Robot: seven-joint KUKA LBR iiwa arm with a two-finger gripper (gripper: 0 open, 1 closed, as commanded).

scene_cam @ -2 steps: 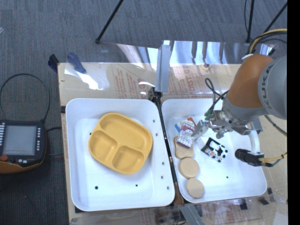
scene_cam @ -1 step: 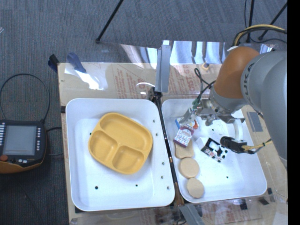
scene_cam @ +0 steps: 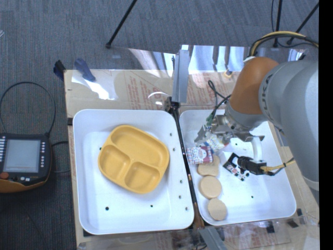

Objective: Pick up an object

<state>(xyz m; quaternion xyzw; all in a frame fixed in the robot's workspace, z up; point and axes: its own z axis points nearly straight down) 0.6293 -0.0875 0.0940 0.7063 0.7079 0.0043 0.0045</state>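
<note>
Poised well to the right of the yellow plate (scene_cam: 134, 159), the hand (scene_cam: 210, 134) hangs low over a small red-and-white packet (scene_cam: 199, 154). Whether it is open or closed, or has hold of anything, I cannot tell from this slant.

The plate lies flat in the left bin (scene_cam: 83, 139), a stiff three-part dish that is out of the hand's way. The packet lies just right of the plate, across the wall between the two bins, in the right bin (scene_cam: 270, 191). It looks like the likeliest thing to pick up: probably light, soft and crinkly, with a slick printed skin that could slide out of a loose grip. A pinch across its narrow middle seems safest.

Three tan discs (scene_cam: 210, 187) run in a line right of the plate's near corner. The topmost appears to touch the packet's lower edge, so a low approach could nudge it. The bin wall on the plate's side is also close and leaves little room there.
</note>
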